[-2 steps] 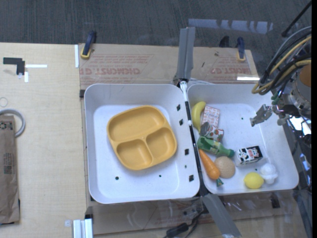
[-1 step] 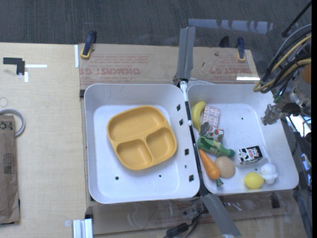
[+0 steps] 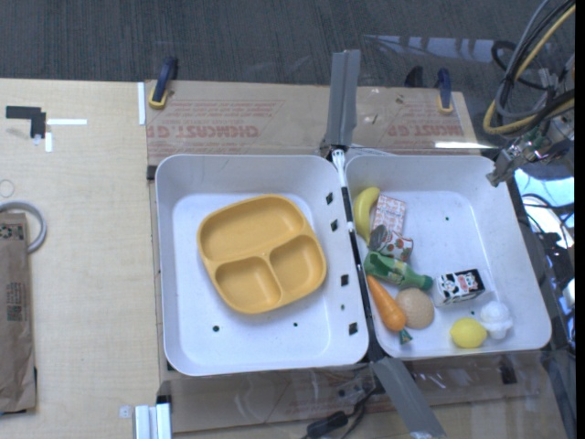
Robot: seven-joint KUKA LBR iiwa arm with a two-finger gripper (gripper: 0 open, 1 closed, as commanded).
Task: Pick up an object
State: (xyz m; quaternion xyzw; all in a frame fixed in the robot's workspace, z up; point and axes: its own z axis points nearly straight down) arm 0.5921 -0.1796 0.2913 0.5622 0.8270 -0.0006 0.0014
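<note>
In the right of the 2 white bins lie the candidates for picking, crowded toward its left wall and near edge: a yellow banana at the top, a patterned carton just beside it, a green toy below, an orange carrot touching a beige ball, a small black-and-white milk carton standing apart, and a yellow lemon next to a white lumpy piece; the left bin carries a yellow divided plate. At the upper right, over the worktop's edge, cables and a grey piece of the arm appear; whether the pincer is released or clenched I cannot tell. These look like light, stiff plastic toys; rounded ones such as the lemon would likely slip, so the milk carton, boxy, flat-sided and with room around it, seems the safest hold, taken across its 2 broad faces.
</note>
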